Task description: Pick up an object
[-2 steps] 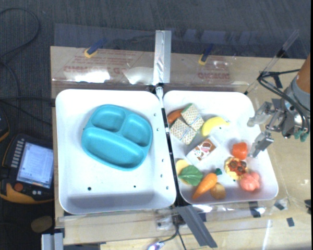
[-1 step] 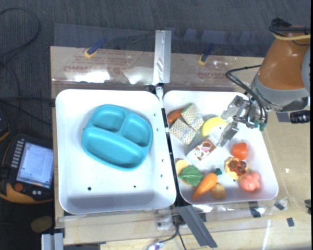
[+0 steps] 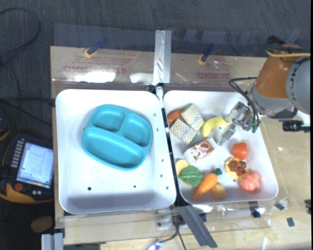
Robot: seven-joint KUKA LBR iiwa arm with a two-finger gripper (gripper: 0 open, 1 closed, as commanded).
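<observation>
In the right bin [image 3: 269,165], toward its far right edge, the gripper [image 3: 230,130] is down among the toys, nothing lifted yet. Whether the pincer is open or closed, or has anything between it, I cannot tell. Nearest candidate: the yellow piece [image 3: 215,125], just beside the tip toward the bin's middle. The red tomato [image 3: 240,150] sits near it, toward the front edge. I'd say pick not started; grasp and lift remain.

This looks like a robot lab: two white bins [image 3: 62,155] on a bench, loose cables [image 3: 10,30], a handheld control screen [image 3: 28,168].
</observation>
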